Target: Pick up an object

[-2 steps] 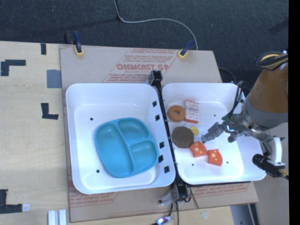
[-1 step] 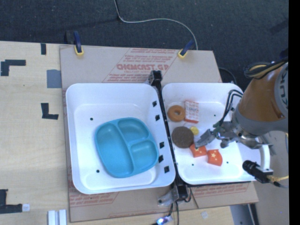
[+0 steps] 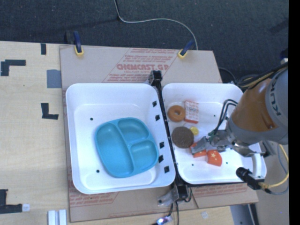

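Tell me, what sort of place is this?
Probably a robotics lab test bench: a robot arm reaches over two white bins, toy food like a donut lies inside, and clamps hold the board down.

Right bin contents: tan ring doughnut [image 3: 176,113]; small red-and-white printed packet [image 3: 191,110] beside it; dark brown round disc [image 3: 182,137]; small yellow piece [image 3: 194,131]; red-orange wedge pieces [image 3: 210,156].

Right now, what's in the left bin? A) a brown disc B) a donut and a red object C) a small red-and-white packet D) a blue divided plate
D: the blue divided plate lies alone in the left bin, while the donut, brown disc, packet and red object all sit in the right bin.
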Controlling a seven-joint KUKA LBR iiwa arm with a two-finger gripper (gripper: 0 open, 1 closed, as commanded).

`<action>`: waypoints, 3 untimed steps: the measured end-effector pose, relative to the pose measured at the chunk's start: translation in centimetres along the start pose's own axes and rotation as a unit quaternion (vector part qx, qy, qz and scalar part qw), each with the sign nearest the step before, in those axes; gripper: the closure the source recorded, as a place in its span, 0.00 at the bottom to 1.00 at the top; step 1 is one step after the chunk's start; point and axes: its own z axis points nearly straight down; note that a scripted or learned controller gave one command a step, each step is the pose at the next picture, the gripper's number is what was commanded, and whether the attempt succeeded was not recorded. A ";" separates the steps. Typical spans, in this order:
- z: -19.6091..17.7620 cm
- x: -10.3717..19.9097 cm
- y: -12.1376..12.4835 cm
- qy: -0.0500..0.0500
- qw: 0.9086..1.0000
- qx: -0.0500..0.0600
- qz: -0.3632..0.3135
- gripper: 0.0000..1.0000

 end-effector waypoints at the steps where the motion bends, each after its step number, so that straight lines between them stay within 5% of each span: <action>1: -1.4 0.1 0.2 0.001 1.000 -0.002 -0.001 1.00; 3: -12.6 0.1 -0.4 0.001 1.000 -0.001 -0.001 1.00</action>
